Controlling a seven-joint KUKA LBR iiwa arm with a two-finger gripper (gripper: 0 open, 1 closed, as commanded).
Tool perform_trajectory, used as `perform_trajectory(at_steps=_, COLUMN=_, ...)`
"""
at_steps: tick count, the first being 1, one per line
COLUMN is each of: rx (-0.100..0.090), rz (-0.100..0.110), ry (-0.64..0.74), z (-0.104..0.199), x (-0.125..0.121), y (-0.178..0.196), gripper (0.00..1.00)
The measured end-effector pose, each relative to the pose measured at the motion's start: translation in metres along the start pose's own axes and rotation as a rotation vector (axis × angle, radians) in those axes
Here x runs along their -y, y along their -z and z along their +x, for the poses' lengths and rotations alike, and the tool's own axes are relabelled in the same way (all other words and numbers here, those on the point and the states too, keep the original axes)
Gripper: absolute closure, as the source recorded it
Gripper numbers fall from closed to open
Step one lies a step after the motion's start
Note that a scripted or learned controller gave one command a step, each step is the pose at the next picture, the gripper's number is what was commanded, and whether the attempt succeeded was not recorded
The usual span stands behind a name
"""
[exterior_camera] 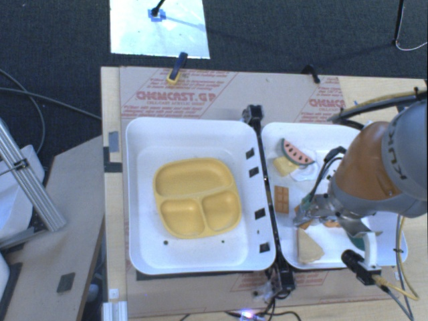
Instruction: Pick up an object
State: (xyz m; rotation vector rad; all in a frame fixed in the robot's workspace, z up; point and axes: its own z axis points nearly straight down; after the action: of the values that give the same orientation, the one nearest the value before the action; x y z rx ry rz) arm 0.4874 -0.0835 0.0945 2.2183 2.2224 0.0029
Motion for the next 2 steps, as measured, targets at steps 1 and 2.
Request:
perform_trajectory(at_steps=1, rx=-0.003, rz=-0.017, ry=0.014, z=0.087, x=-0.106, y=0.096, gripper=1.00)
perform_trajectory(at_steps=2, rx=-0.001, rz=0.000, ry=0.005, z=0.116, x=-0.084, y=0.125, gripper=1.00)
